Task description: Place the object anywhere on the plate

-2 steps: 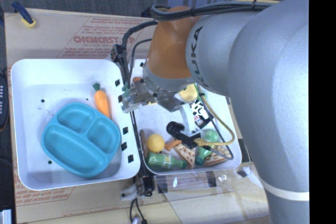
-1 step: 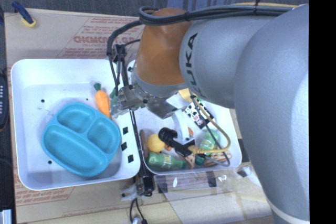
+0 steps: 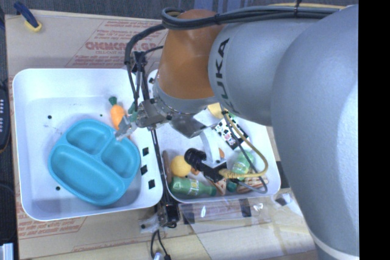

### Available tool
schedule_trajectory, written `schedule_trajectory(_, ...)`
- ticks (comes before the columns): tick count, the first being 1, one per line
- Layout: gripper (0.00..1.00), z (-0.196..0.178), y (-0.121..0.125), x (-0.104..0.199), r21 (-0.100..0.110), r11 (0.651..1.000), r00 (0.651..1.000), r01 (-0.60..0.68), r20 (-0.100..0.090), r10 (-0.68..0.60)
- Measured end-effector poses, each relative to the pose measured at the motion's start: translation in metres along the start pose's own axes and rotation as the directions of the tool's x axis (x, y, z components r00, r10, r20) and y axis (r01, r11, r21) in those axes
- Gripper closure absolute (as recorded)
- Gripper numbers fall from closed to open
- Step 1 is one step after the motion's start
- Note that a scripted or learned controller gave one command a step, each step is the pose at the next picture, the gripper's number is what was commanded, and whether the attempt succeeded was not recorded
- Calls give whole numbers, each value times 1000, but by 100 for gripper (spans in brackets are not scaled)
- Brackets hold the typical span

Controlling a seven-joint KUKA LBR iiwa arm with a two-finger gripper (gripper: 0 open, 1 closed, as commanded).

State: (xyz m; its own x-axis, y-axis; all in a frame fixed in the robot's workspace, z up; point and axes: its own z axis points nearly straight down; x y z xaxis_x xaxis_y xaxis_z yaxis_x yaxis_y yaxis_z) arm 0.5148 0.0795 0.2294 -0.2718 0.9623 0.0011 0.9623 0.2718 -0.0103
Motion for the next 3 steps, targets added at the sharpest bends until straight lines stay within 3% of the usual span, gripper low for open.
schedule_trajectory(1, 100, -9, 0, 0, 7, 1000, 1000, 10, 0, -10)
schedule_trajectory(2, 100, -10, 11, 50, -3, 935, 935, -354, -1, 354)
schedule_trajectory(3, 0, -10, 11, 49, -3, 935, 935, -355, 0, 355)
